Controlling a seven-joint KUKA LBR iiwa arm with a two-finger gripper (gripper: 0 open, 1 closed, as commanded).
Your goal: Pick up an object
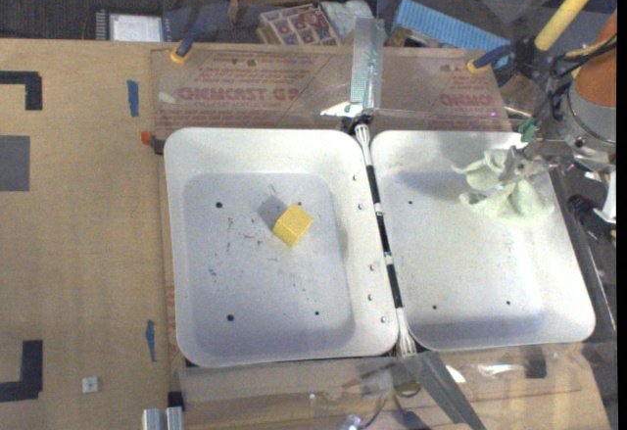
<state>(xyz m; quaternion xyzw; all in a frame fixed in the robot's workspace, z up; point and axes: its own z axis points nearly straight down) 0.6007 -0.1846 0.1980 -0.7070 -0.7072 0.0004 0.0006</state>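
One gripper [517, 164] over right bin [490, 310], pale green cloth [495, 185] bunched at fingertips; grip unclear. Yellow block [293, 224] well apart, left bin [196, 320].

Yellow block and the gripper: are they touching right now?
Apart. In the camera view the yellow block sits in the left bin, while the gripper is over the right bin, beside a pale green object.
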